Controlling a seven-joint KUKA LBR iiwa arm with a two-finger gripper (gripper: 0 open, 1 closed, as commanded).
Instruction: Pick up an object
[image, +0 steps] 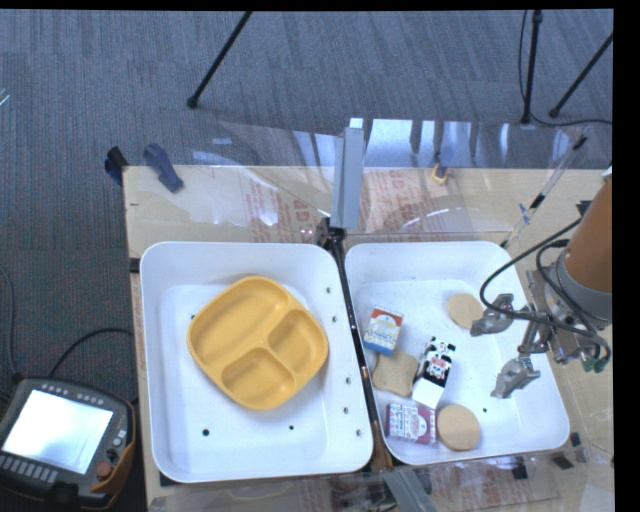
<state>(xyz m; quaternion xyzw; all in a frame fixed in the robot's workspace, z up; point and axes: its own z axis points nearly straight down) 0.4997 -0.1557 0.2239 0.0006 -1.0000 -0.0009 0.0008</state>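
Observation:
My gripper (503, 350) hangs over the right side of the right bin (480, 262), fingers spread apart and open, with nothing between them. One fingertip (490, 322) is near a tan round cookie (463, 309); the other (512, 380) is over bare bin floor. Left of the gripper lie a small blue and white carton (383, 330), a black and white cow-pattern carton (434, 370), a toast slice (394, 373), a pink and red box (410, 422) and a second round cookie (459, 427).
The left bin (170, 270) holds a yellow divided plate (258, 342). A metal post (347, 180) stands behind the bins' join. A teach pendant (62, 435) lies at the lower left, off the bench. Cables loop by the arm at the right.

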